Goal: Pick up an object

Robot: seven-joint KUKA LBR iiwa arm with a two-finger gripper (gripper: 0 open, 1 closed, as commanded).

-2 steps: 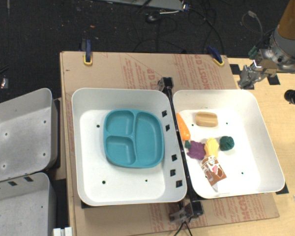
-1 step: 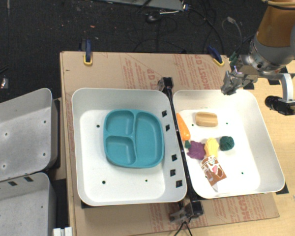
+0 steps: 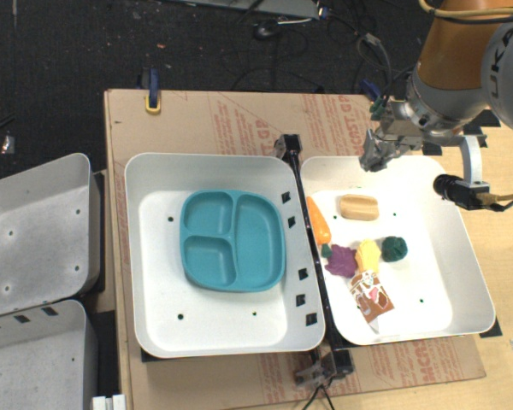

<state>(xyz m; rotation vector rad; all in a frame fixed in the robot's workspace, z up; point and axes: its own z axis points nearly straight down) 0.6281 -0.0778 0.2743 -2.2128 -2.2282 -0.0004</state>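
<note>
Hovering tool [image 3: 378, 159]: above the far edge of the right bin [image 3: 462, 254]; its grip state cannot be told
Left bin [image 3: 154, 254]: holds a teal divided plate [image 3: 232, 240]
Right bin, objects: tan block [image 3: 358, 207], orange carrot [image 3: 319, 221] by the left wall, purple piece [image 3: 342, 261], yellow piece [image 3: 368, 254], dark green ball [image 3: 395, 248], brown packet [image 3: 372, 296]
Tool and objects: apart, nothing between them
</note>
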